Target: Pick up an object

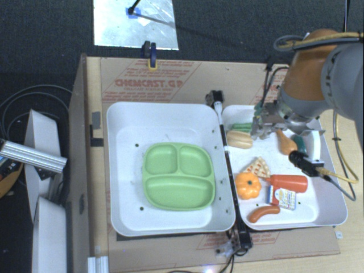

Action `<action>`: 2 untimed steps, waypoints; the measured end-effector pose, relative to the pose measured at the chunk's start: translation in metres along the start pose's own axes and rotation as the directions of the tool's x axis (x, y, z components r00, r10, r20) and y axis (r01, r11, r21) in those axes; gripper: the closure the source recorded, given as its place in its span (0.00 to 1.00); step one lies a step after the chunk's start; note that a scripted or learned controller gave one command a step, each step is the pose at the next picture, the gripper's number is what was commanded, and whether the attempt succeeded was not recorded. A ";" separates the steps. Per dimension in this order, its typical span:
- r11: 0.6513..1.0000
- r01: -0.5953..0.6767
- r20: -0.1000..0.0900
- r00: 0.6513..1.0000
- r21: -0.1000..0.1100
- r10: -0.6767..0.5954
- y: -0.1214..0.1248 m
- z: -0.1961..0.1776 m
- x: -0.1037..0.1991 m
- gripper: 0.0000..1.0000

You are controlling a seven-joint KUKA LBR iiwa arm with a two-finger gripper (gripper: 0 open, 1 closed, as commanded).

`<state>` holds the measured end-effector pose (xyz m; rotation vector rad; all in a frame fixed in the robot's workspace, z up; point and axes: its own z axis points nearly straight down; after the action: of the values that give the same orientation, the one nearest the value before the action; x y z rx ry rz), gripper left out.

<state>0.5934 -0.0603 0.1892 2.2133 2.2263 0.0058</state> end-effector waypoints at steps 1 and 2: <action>1.000 -0.010 0.004 1.000 0.001 0.010 -0.013 -0.017 -0.070 1.00; 1.000 -0.009 0.003 1.000 0.003 0.009 -0.019 0.002 -0.124 1.00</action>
<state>0.5754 -0.1847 0.1867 2.2232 2.2160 -0.0009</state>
